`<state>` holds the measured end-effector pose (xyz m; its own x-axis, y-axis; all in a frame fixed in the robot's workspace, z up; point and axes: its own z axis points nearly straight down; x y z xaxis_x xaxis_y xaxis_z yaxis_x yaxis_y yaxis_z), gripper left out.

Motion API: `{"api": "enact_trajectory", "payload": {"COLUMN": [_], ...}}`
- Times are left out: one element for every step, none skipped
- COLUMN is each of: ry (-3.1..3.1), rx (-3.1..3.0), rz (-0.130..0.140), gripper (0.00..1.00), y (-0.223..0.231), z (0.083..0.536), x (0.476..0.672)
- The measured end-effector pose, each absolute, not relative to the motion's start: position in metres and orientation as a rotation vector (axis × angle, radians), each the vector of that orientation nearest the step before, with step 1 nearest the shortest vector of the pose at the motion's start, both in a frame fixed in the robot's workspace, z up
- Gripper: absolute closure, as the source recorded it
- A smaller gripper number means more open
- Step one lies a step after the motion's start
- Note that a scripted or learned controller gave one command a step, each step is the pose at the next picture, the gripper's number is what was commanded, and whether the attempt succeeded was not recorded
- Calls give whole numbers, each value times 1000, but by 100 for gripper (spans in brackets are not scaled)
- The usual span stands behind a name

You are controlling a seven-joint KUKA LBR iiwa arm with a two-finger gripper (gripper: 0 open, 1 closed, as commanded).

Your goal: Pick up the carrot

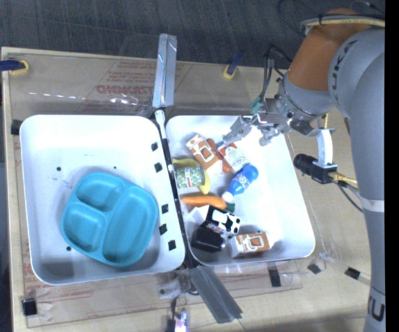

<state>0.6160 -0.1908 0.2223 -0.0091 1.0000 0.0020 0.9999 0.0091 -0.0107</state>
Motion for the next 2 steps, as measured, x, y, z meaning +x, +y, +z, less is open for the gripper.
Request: {"api": "enact_trajectory", "payload": {"ry": [-2272,-2237], "rx": [-2157,-2208], "rz": [9,-4], "gripper": [0,0], "y": [-201,-206], "z": [125,97], "x": [626,618]}}
